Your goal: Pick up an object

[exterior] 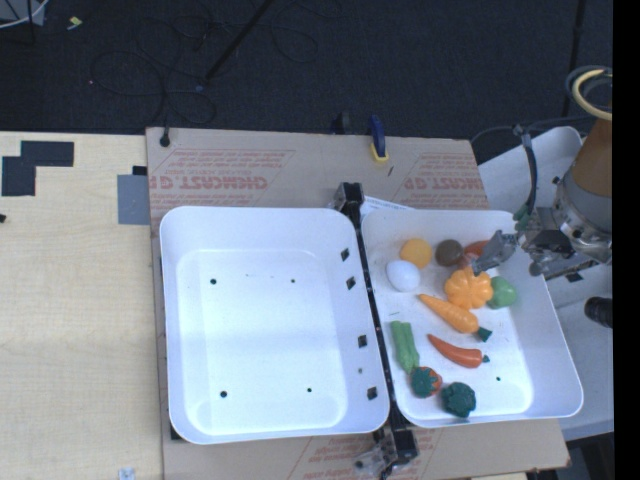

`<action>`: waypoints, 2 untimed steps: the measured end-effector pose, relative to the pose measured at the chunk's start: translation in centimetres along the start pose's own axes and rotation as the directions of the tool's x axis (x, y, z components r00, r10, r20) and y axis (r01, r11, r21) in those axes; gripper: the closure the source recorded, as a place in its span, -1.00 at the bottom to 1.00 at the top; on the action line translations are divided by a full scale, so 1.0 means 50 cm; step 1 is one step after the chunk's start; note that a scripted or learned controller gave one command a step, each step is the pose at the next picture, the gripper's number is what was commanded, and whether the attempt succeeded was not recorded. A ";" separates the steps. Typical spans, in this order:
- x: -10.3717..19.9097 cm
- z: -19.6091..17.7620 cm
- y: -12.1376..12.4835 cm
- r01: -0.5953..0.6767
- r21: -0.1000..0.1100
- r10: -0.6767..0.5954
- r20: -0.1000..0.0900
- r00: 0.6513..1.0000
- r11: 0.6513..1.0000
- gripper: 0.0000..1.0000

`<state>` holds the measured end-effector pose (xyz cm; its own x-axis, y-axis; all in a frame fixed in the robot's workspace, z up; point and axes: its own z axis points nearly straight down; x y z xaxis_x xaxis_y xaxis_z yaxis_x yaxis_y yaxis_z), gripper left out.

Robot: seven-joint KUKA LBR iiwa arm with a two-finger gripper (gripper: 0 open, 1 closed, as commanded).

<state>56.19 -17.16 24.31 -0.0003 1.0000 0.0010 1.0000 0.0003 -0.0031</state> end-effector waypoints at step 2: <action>0.169 0.310 0.145 0.002 -0.003 -0.002 0.001 1.000 1.000 -1.00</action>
<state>63.40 -8.70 8.77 -0.0020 1.0000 0.0005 1.0000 0.0020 0.0004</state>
